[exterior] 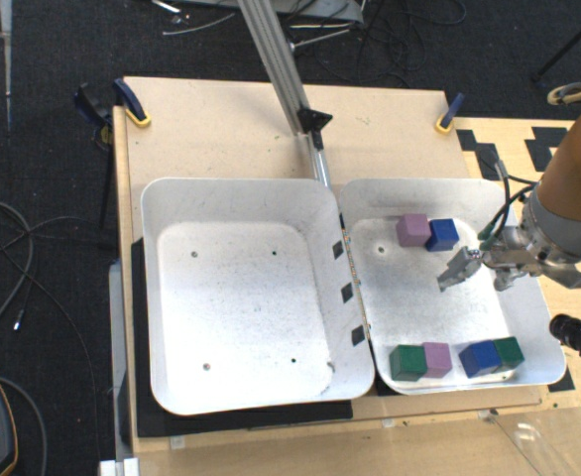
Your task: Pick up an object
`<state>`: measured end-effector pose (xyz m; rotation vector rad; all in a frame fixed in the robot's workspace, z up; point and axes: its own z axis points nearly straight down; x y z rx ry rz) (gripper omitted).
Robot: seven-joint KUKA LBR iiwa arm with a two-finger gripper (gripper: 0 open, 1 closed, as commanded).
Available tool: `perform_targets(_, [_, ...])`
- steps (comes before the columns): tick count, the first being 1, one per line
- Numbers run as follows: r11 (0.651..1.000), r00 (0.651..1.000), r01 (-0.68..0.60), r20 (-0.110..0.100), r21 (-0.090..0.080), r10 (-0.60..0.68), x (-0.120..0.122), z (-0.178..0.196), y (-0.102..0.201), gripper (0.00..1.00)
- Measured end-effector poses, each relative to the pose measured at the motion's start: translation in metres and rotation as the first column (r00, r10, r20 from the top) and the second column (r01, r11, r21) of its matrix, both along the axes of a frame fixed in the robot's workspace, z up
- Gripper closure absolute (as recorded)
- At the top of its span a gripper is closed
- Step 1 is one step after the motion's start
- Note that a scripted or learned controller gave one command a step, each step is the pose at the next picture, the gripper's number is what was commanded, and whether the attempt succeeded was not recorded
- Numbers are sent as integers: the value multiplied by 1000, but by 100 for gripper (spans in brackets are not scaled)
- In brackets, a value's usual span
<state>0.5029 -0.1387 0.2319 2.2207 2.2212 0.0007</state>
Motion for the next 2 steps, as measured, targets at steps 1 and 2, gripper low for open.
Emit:
perform_targets(1, [1000, 1000, 0, 0, 0, 0, 0, 0, 0, 0])
perform_targets(2, [1000, 1000, 1, 1, -1, -1, 46, -139, -34, 0])
